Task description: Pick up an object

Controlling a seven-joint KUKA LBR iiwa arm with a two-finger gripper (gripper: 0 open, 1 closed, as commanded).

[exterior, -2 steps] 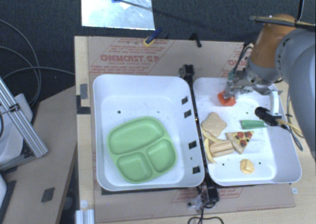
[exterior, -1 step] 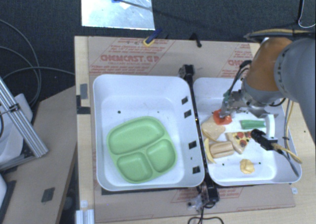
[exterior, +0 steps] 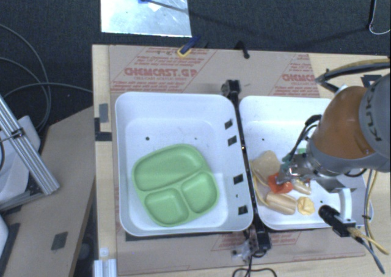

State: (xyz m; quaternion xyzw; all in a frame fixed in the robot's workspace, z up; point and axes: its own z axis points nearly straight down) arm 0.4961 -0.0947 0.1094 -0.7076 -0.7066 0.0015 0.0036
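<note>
So nearest the camera, along the front lip of the right bin (exterior: pixel 263 110), there's a little heap of toy food: a yellow round piece (exterior: pixel 305 206), a tan sausage-shaped piece (exterior: pixel 278 203), a red piece (exterior: pixel 279 186) and a pale beige lump (exterior: pixel 264 163) just behind them. They're all bunched up touching each other in that front-left corner, which I'd guess makes a clean pick harder, since the neighbours crowd whatever gets targeted.

The claw (exterior: pixel 288 173) is down right over the red piece, with the arm (exterior: pixel 345 132) leaning in from the right. Honestly can't tell how wide it's spread or whether it has anything; the wrist blocks the view. My read is it's going for the red one.

The left bin (exterior: pixel 177 103) holds a green divided tray (exterior: pixel 175 184) lying flat, well apart from the action.

Further back the tabletop (exterior: pixel 201 65) is covered with printed cardboard, and beyond it a shiny square sheet (exterior: pixel 143 0) lies on dark carpet.
</note>
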